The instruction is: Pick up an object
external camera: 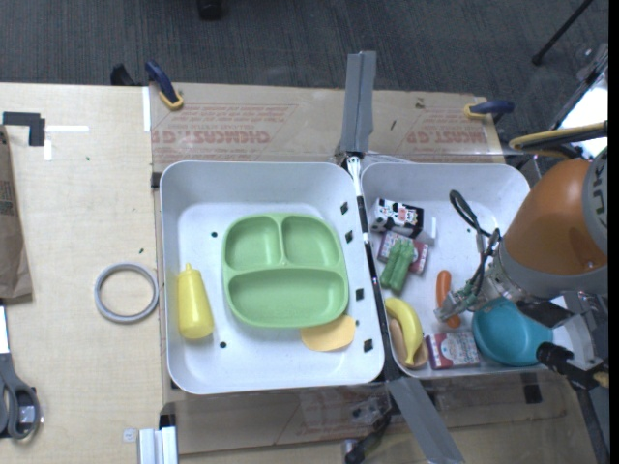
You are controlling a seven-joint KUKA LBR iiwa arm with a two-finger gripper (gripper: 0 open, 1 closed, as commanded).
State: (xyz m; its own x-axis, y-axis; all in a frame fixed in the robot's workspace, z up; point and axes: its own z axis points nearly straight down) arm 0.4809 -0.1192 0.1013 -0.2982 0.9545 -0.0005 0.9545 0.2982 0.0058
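- The arm (561, 225) comes in from 3 o'clock and hangs over the right bin (426, 177), its orange band bulking over that bin's 3 o'clock side.
- The gripper (462, 303) sits low at the bin's 5 o'clock area, just beside a small orange carrot-like piece (443, 285) and just left of a teal bowl (511, 336).
- Cables and the wrist crowd the fingertips, so I cannot tell how wide the jaws stand, nor whether anything sits between them.
- Candidate objects in the right bin: a banana (406, 327) along the 7 o'clock wall, a green packet (397, 264) near the centre-left, a black-and-white packet (398, 217) toward 11 o'clock, and a red-and-white packet (453, 350) at 6 o'clock, beside the bowl.
- The left bin (184, 259) holds a green divided plate (285, 271) at its centre, a yellow bottle (194, 303) at 9 o'clock and a yellow-orange chip-like piece (329, 335) at 5 o'clock; the arm is well apart from all of these.
- A grey ring (127, 291) lies on the bench outside the bins, at 9 o'clock of the view.
- Judged progress: the approach looks done, the gripper being down among the items, likely aiming at the carrot-like piece or the bowl. Nothing shows as lifted, so the grasp and the lift remain.
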